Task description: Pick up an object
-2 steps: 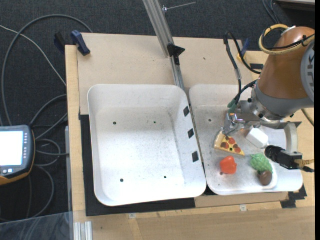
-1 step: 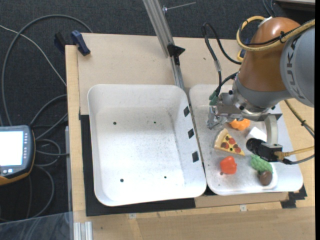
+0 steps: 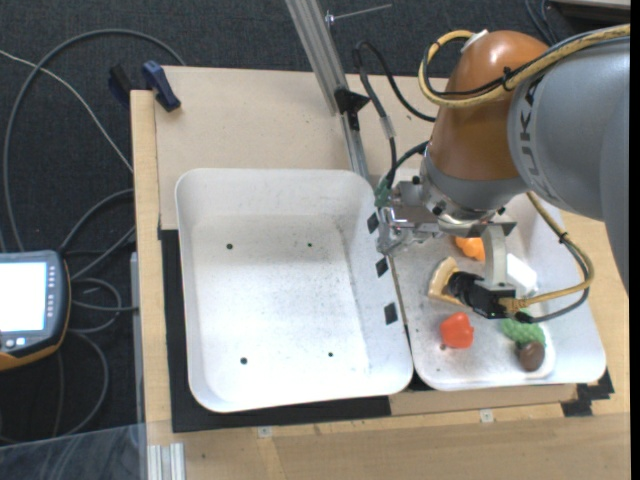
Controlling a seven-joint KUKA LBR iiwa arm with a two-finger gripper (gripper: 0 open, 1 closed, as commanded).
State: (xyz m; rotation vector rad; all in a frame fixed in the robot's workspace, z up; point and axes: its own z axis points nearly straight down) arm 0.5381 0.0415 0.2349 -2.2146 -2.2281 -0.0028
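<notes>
Gripper (image 3: 452, 230): low over bin (image 3: 582, 336), grip state impossible to tell beneath wrist. Orange piece (image 3: 470, 249): just beside gripper, likeliest target. Red piece (image 3: 457, 332): apart from gripper. Advice: centre on one piece, descend straight, avoid neighbours.

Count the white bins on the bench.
2. The left bin lies mid-view. The right bin adjoins it on the right, partly covered by the arm.
</notes>
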